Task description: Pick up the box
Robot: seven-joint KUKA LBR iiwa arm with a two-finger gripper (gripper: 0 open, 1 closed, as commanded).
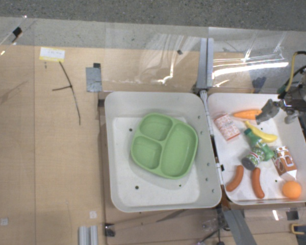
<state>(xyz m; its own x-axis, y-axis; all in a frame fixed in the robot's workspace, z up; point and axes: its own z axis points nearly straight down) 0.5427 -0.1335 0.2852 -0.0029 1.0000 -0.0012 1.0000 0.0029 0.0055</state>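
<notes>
Crowding box (227, 126): carrot (247, 114), banana (261, 133)

No lettering can be made out anywhere. The yellow label (52, 54) stuck on the surface (41, 147) at the far left carries marks too small to read. The pink-printed packet (227, 127) and the brown-and-white box (285, 161) in the right bin (219, 106) both show printing, but it is blurred beyond reading.

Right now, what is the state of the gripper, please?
Gripper: open, holding nothing, above the right bin near the carrot.
</notes>
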